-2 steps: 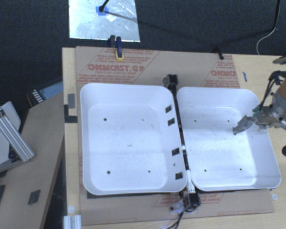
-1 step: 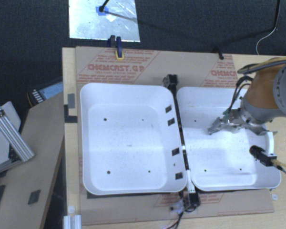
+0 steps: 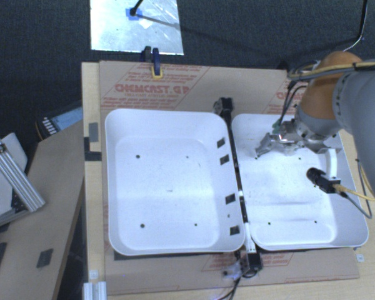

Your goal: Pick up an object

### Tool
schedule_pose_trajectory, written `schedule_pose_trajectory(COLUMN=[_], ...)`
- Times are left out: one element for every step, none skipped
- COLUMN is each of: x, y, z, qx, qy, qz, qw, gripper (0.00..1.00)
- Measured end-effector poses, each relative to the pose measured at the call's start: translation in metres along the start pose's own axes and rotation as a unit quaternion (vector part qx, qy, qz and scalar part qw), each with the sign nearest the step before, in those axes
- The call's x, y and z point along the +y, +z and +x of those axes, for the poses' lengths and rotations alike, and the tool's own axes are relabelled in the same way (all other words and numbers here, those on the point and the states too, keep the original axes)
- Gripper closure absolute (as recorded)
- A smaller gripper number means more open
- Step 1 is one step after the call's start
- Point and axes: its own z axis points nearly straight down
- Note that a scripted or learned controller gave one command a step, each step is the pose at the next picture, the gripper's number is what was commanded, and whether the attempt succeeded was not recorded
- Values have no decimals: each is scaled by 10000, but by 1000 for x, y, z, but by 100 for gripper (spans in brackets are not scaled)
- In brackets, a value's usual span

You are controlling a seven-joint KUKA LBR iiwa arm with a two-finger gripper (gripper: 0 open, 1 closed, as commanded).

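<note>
A pale board (image 3: 156,87) printed in red with "CHEMCAST GP" covers the bench and carries 2 shallow white bins side by side, set on a dark carpeted floor (image 3: 37,42). The left bin (image 3: 122,167) is the broader in this view. The right bin (image 3: 287,227) touches it along a seam lined with small black clips (image 3: 224,160).

The grey arm (image 3: 362,105) reaches in from the right, its orange band (image 3: 325,95) above the wrist, and is cut off by the frame edge. Its gripper (image 3: 261,149) sits over the upper half of the right bin, close to the bin floor and angled down toward the seam. Whether the claw is wide or narrow cannot be told at this size, nor whether anything lies in it. The object to be picked cannot be made out, so its place, its heading and its long axis cannot be told.

Beyond the bench a shiny metal sheet (image 3: 122,17) lies on the carpet, marked with a scrap of blue tape (image 3: 132,13). An aluminium rail (image 3: 9,170) slants in at the left edge, partly cropped. A blue-and-yellow clamp (image 3: 153,60) grips the board's far edge. Small dark spots (image 3: 138,157) dot both bin floors, and what they are is not clear. Cables (image 3: 247,267) bunch at the near end of the seam.
</note>
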Motion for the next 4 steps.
schedule_pose_trajectory(x=[35, -33, -32, 16], y=[0, -106, -110, -120], z=[46, 124, 123, 211], qx=[-3, -6, -5, 18], qy=[2, 18, 16, -13], qz=[2, -1, 14, 2], qw=[10000, 10000, 10000, 10000], gripper=[0, 0, 100, 100])
